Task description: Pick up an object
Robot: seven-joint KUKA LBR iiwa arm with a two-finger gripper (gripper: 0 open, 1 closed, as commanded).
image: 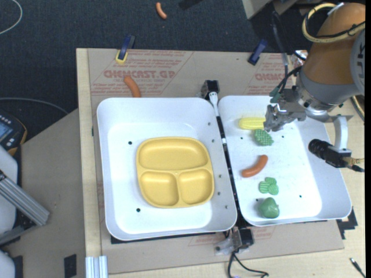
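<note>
From my seat the arm (330, 51) is reaching in over the right bin (316, 193), with the gripper (274, 122) hanging down at the bin's back-left area. It sits right on top of the spot where the corn (250, 123) and a small green knobbly piece (262, 136) lie, and I honestly cannot tell whether the jaws are open or closed from this angle (the fingertips just blur into a dark lump).

Other stuff in the right bin: a sausage (255, 165) lying at a slant near the middle-left, a green leafy bit (268, 185) below it, and a rounder green veg (269, 207) near the front edge. All of these lie flat on the bin floor, apart from each other.

The left bin (116, 155) has a yellow tray (174, 171) with three compartments, one wide at the back and two smaller at the front.

Both bins sit on a cardboard sheet (87, 97) with red printing. I can read "CHEMCAST G.P" on the left side, and a partial repeat of it on the right, cut off by the arm. Another sausage (133, 86) lies on the cardboard behind the left bin, and one more (161, 10) is out on the dark floor. Two clamps (124, 49) pin the cardboard's back edge.
</note>
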